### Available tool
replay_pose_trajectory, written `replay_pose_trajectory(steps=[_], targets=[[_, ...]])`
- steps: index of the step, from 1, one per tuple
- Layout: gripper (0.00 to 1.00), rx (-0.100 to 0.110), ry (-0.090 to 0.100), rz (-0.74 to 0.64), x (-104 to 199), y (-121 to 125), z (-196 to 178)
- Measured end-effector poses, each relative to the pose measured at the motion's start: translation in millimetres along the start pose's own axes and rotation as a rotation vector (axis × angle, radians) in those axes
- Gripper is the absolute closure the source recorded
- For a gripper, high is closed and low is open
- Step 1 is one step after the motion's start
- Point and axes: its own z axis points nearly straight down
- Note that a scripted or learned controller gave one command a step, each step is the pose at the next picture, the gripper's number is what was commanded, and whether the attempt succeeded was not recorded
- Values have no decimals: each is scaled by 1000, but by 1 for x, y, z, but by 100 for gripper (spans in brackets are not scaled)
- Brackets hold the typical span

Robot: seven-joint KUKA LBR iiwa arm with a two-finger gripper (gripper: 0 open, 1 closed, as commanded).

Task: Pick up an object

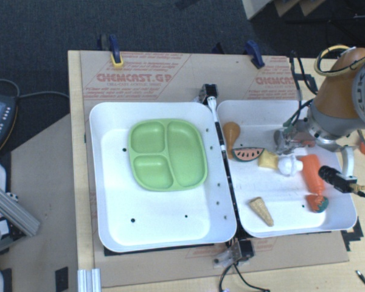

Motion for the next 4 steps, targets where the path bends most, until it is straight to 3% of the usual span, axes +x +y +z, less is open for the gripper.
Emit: replay_pose_trajectory(steps=[1, 2, 3, 4], targets=[[100, 8, 3, -1, 2, -5, -61], [100, 5, 2, -2, -1, 5, -121], [100, 9, 3, -2, -1, 5, -124], [100, 14, 7, -6, 59, 0, -131]])
